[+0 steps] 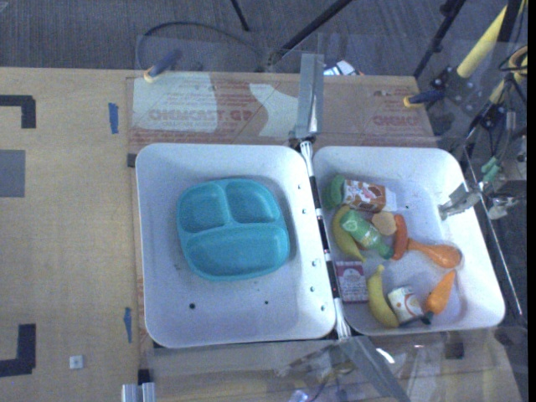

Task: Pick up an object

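From my remote seat I start with the bench (67, 224), then the left bin (159, 308), where a teal divided plate (233, 229) lies near its middle, and the right bin (477, 296) at three o'clock of it, crowded with toy food. The pincer (465, 198) hangs at the right bin's three o'clock rim, over bare floor; whether it is released or clenched I cannot tell (too small and blurred at this slant). Candidates pile toward the bin's nine o'clock side: a banana (381, 296) at six o'clock, an orange spoon-like piece (435, 252) near centre, a carrot (441, 290) at five o'clock. I would pick the carrot, since it lies fairly apart, and come straight down across its narrow width.
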